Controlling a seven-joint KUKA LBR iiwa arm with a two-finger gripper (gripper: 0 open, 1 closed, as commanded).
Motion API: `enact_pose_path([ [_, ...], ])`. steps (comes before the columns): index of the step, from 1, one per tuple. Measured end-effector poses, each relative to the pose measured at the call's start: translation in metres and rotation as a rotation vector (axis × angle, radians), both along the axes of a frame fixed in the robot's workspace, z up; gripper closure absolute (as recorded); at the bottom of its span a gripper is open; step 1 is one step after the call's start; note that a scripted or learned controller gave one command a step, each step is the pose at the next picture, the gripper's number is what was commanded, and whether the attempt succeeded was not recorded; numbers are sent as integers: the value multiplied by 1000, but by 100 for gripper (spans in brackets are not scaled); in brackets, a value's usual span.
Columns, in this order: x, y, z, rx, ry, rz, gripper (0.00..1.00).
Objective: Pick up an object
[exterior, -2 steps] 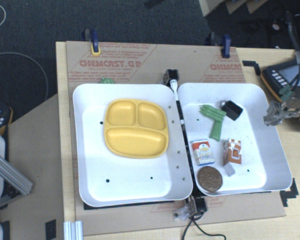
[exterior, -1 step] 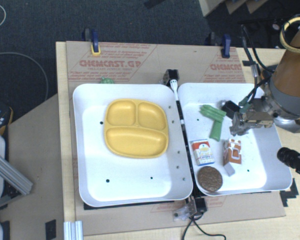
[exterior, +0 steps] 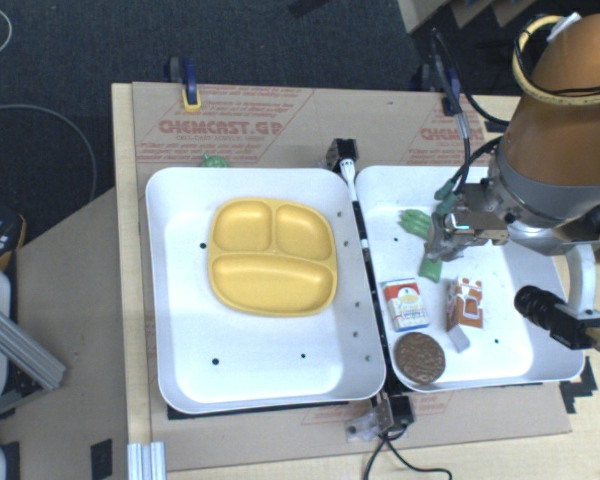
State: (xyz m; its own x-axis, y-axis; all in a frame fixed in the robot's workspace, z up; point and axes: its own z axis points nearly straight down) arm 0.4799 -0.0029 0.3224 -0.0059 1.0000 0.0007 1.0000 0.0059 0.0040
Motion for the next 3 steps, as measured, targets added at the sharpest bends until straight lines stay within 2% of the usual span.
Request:
enact_pose_path([
  [1,0,63,7,1,1,2,100],
  [2,0,96,72,2,-5,0,100],
  [3,16,149,65,0,1,-1,100],
])
